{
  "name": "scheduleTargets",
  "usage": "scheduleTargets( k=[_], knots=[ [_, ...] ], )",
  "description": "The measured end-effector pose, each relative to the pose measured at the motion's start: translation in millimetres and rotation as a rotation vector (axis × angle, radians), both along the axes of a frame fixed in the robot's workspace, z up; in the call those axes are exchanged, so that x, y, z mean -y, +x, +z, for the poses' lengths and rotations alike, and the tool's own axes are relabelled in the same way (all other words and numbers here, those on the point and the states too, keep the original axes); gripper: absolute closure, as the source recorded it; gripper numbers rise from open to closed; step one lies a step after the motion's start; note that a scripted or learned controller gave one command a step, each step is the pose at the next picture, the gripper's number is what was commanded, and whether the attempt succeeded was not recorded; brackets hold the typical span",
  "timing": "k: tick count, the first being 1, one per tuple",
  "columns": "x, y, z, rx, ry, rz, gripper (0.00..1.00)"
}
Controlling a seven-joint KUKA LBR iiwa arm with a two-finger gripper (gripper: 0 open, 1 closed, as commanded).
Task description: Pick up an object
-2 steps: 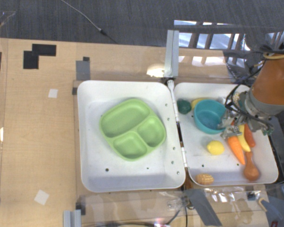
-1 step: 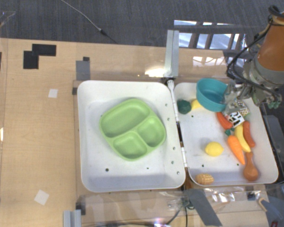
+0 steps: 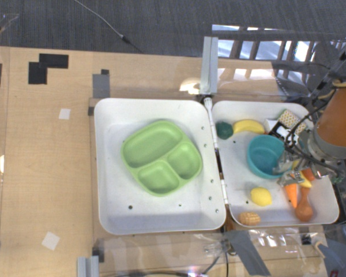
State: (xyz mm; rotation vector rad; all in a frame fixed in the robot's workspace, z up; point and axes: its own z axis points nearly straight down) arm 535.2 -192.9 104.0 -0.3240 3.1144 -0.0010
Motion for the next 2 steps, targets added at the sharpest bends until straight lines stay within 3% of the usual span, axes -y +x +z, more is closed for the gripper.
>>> scheduleTargets(
  k=[1,2],
  knots=[
    [-58,23,114,0.003,0.000,-0.053,1.00],
    [-87,109,161,-0.004,0.002,-0.124,1.00]
  ],
)
